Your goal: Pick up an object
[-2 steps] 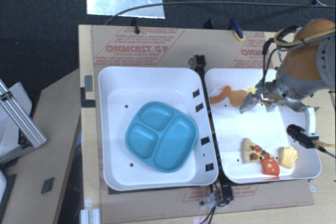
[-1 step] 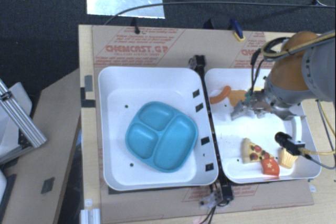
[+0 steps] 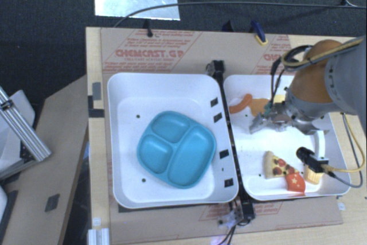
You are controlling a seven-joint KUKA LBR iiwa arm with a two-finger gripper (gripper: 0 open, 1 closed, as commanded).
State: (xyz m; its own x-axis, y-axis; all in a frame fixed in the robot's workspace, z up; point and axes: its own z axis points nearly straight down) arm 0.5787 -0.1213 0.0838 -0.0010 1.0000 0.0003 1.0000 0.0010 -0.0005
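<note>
You had the arm [image 3: 330,74] reaching over the right bin [image 3: 344,149], with the gripper [image 3: 265,121] low inside it, near that bin's upper left part. Whether the fingers were open or closed I could not tell; the wrist hid too much of them, and nothing showed clearly between them.

Taking the right bin as the landmark: an orange sausage-shaped toy [image 3: 245,102] lay against its upper left wall, just beside the gripper. A pizza slice toy [image 3: 284,170] lay toward its lower edge, apart from the gripper, with a small yellowish piece [image 3: 313,175] next to it. In the neighbouring left bin [image 3: 123,123] sat a blue divided plate [image 3: 176,148], well away from the arm.

My reading is that you were at the approach or grasp stage, with the orange toy the likeliest target. No lift had yet shown. The next move would have called for the fingers to straddle that toy squarely, close firmly, then rise straight up; so near the wall, a pinch could easily have slipped off it.
</note>
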